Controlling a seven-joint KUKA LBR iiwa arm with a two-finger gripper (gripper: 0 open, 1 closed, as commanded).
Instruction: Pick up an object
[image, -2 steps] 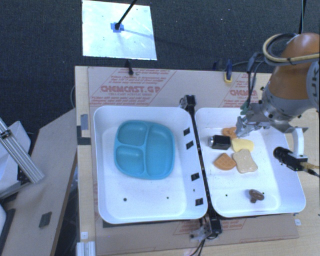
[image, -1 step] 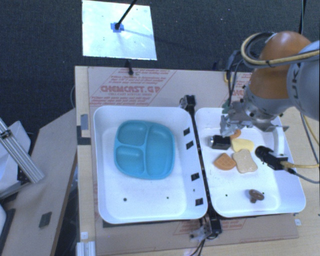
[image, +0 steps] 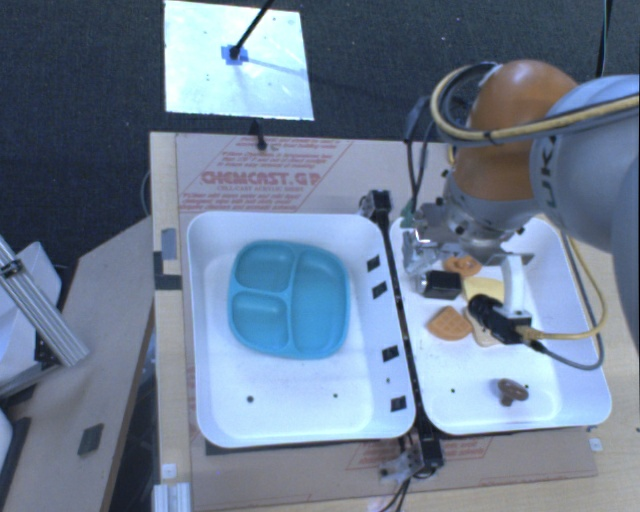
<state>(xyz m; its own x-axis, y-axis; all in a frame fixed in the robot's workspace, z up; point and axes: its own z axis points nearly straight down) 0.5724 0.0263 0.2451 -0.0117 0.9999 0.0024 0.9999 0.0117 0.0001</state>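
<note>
Right bin (image: 560, 400): gripper (image: 440, 272) sits low over the upper-left part, wrist angled down from the grey arm (image: 590, 150) with its orange band (image: 515, 120). Can't tell how the tool is set, its tip is hidden under the wrist hardware. Just below and beside it lies a cluster of small objects: a dark boxy piece (image: 440, 284) right under the tool, an orange round-edged piece (image: 462, 266) next to that, a pale yellow flat piece (image: 484, 290), and an orange wedge-like piece (image: 450, 324) a bit lower. Whether any of them touches the tool, cannot tell. Small brown lumpy object (image: 512, 391) lies apart, toward the bin's lower edge. A yellow cable (image: 590, 300) loops down from the arm across the bin. Left bin (image: 205, 400): glossy white plastic, shallow, holding a turquoise divided plate (image: 290, 299), smooth, rounded square, three compartments.
</note>
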